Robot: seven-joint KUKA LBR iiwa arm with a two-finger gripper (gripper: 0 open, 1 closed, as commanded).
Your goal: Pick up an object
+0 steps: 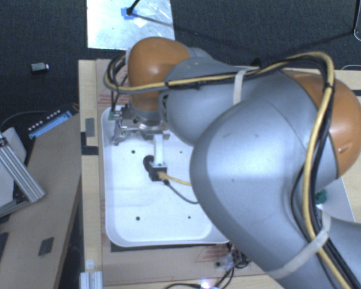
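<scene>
Far left, a slanted aluminium rail [15, 170] leans across a tan board. Above it a small dark block [40, 67] lies on the dark floor, and a black strip with a blue edge [48, 122] sits near the board's corner. Further back, a shiny sheet [129, 17] lies flat on the floor.

Next comes the tan surface [91, 89], carrying the left white bin [126, 221]. The part of its floor I can see is white with a few small dark dots. The gripper [135, 131] hangs over the bin's far left corner, close to the rim. From here I cannot tell whether it is spread or pressed together, and I see nothing held in it.

The grey arm [259, 149], with its orange bands, sweeps in from the right and covers most of the right bin [344, 206]. A small green object [320, 196] peeks out at the arm's edge there, well apart from the gripper.
</scene>
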